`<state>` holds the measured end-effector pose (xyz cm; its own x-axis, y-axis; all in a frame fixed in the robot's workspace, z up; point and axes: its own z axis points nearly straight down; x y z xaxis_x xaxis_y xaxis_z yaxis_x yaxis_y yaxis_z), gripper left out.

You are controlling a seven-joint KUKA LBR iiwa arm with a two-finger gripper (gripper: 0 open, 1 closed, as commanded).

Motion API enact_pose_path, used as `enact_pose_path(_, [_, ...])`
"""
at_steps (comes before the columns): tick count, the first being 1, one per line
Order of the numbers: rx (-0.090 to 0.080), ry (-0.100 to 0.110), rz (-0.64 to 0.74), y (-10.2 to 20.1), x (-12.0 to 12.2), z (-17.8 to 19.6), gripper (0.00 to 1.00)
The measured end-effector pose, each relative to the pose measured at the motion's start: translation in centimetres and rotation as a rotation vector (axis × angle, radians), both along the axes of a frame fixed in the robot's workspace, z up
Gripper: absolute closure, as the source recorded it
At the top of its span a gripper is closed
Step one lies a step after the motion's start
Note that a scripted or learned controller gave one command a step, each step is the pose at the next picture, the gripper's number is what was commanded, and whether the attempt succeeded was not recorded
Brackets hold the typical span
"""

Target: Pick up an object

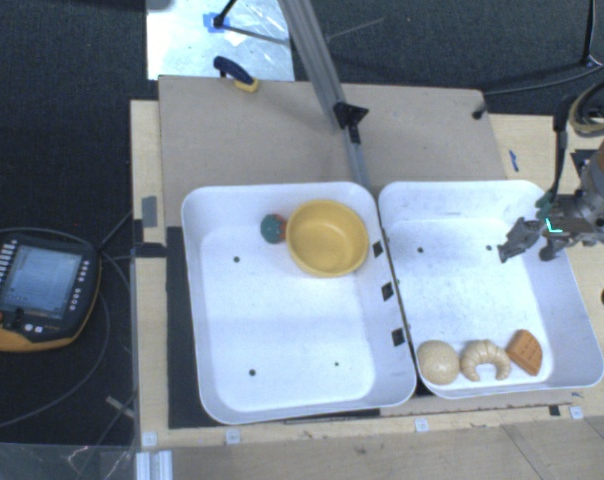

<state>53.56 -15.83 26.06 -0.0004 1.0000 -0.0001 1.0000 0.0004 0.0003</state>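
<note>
Camera view is showing the hand hanging over the right bin, its two fingers spread apart and gripping nothing. Below it, along the bin's near wall, a round bun, a croissant and a waffle-like biscuit are lying together.

One fixed camera looks down at a slant from above on both white bins.

In the left bin, a bowl sat at the back with a small ball touching its left side. A bun, croissant and cracker lined the right bin's front wall.
</note>
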Motion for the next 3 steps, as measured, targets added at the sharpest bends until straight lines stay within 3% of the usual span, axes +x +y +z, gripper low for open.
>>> enact_pose_path(1, [0.000, 0.000, 0.000, 0.0, 0.0, 0.0, 0.00])
enact_pose_path(3, [0.001, 0.004, 0.000, 0.4, -0.1, -11.6, 0.00])
